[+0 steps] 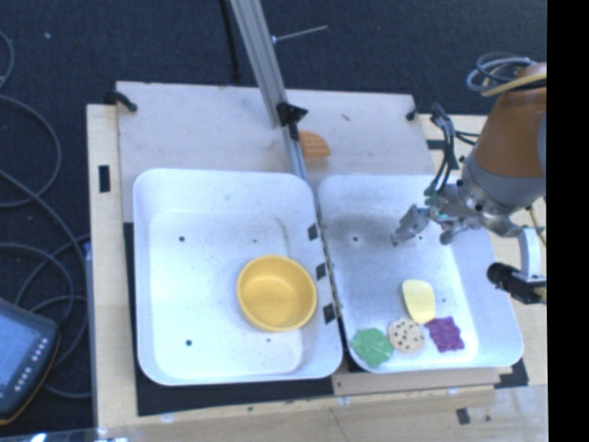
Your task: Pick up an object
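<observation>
Here the tool [425, 225] hovers over the upper part of the right bin [368, 247], its two fingers spread apart and gripping nothing. Near that bin's lower edge lie a yellow piece [418, 299], a green disc [371, 345], a speckled cookie [405, 335] and a purple piece [446, 333]; a yellow bowl [276, 292] sits in the left bin [184, 247].

Bright light makes the white bins [230, 247] glow. Under my gripper [428, 224] lies a soft grey shadow. Everything looks a little fuzzy, and the floor behind me is dark.
</observation>
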Controlling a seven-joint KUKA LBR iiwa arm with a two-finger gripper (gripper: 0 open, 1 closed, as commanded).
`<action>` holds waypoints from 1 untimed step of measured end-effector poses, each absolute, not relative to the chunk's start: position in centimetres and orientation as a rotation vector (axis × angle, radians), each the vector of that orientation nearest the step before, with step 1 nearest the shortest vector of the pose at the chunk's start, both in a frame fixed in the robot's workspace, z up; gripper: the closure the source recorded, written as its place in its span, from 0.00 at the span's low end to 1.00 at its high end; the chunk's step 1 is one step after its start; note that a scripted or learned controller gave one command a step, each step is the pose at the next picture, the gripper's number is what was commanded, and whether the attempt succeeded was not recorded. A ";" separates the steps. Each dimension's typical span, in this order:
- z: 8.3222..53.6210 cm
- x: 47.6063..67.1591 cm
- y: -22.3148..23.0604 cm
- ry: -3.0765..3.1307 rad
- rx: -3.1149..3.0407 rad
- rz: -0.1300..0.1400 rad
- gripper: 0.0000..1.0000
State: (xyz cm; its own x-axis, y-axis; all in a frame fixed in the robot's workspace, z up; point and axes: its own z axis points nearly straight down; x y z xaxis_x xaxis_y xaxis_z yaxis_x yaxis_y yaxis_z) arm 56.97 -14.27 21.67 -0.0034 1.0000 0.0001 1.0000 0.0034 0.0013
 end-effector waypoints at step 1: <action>21.7 57.0 -14.3 2.223 2.219 0.002 0.00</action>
State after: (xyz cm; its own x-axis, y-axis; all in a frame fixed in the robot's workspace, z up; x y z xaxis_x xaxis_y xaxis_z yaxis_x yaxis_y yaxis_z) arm 56.97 -14.28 21.69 -0.0019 1.0000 0.0004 1.0000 0.0019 0.0018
